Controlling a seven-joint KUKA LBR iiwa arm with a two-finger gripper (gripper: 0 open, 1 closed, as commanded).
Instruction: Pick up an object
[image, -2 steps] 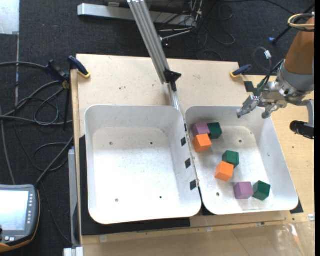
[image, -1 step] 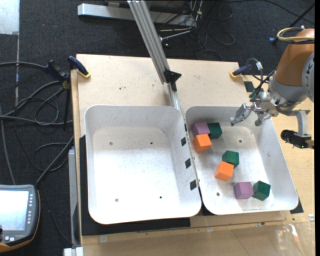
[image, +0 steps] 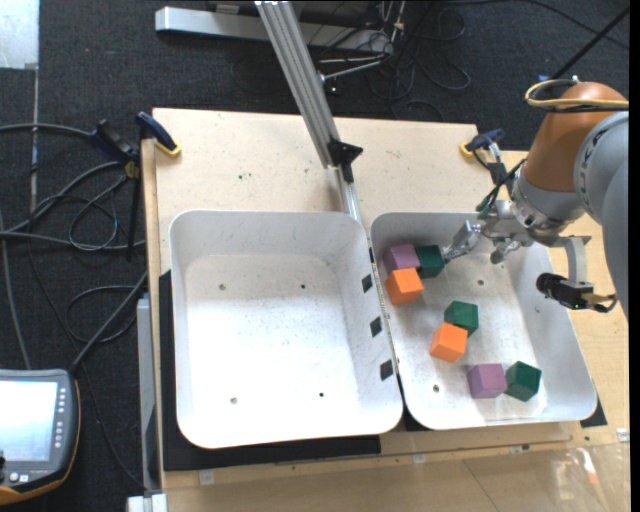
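The right bin (image: 535, 320) holds several small blocks. At its back left, a purple block (image: 402, 256), a dark green block (image: 430, 261) and an orange block (image: 405, 285) sit clustered together. A second green block (image: 461, 316) and orange block (image: 449, 342) lie mid-bin. Another purple block (image: 487, 380) and green block (image: 523, 380) rest side by side near the front. My gripper (image: 472, 240) hangs low over the back of the right bin, just right of the dark green block in the cluster. I see no block lifted off the bin floor.
The left bin (image: 270, 330) stands beside the right one, sharing a raised middle rim. A slanted metal pole (image: 305, 90) rises from behind the bins. Clamps sit at the bench's back corners. A pendant lies at the lower left.
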